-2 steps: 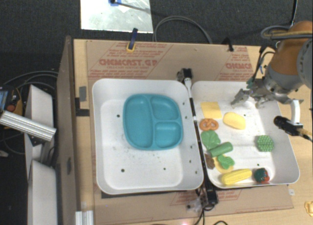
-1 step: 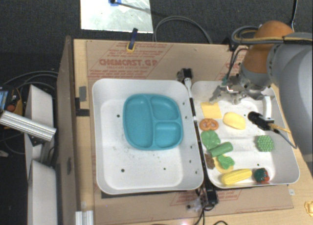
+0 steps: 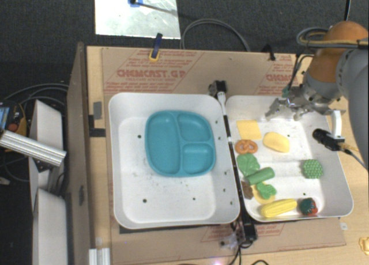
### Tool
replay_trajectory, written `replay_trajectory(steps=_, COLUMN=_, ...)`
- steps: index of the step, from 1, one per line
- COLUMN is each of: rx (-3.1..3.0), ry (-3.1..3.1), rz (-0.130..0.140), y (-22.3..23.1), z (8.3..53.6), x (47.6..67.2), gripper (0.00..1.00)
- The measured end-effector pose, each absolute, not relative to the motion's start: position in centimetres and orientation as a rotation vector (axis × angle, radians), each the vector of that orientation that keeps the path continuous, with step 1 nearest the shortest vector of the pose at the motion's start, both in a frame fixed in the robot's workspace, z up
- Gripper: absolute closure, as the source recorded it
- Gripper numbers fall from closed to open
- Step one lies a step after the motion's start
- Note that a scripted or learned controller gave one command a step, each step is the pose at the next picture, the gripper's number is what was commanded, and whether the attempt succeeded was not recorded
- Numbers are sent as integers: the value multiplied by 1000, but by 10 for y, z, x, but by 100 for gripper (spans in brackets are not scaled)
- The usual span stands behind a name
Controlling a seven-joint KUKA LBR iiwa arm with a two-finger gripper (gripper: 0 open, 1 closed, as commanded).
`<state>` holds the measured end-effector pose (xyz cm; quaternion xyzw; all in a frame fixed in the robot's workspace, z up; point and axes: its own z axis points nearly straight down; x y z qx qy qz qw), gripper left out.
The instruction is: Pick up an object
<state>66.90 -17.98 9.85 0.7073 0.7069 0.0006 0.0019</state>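
My gripper [image 3: 283, 113] hovers over the far end of the right bin [image 3: 340, 192], open with nothing between its fingers. Toy foods lie in this bin. A flat yellow cheese square [image 3: 249, 129] sits just in front and to the left of the gripper. A yellow lemon-like piece [image 3: 277, 142] lies nearer, below the gripper. A brown pretzel [image 3: 247, 147], green leafy and pod-shaped pieces [image 3: 258, 173], a corn cob [image 3: 279, 207], a red berry [image 3: 308, 206] and a bumpy green ball [image 3: 312, 169] lie toward the front.
The left bin [image 3: 130, 200] holds a teal divided plate [image 3: 180, 143]. A raised divider [image 3: 229, 143] runs between the two bins. The arm comes in from the right, above the right bin's far corner.
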Motion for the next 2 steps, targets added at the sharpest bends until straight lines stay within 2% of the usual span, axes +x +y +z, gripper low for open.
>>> replay_trajectory(steps=1, rx=2210, ry=2233, rz=5, y=-105, z=84, x=670, gripper=0)
replay_trajectory(steps=2, rx=2219, ry=2219, rz=3, y=-130, z=86, x=669, gripper=0)
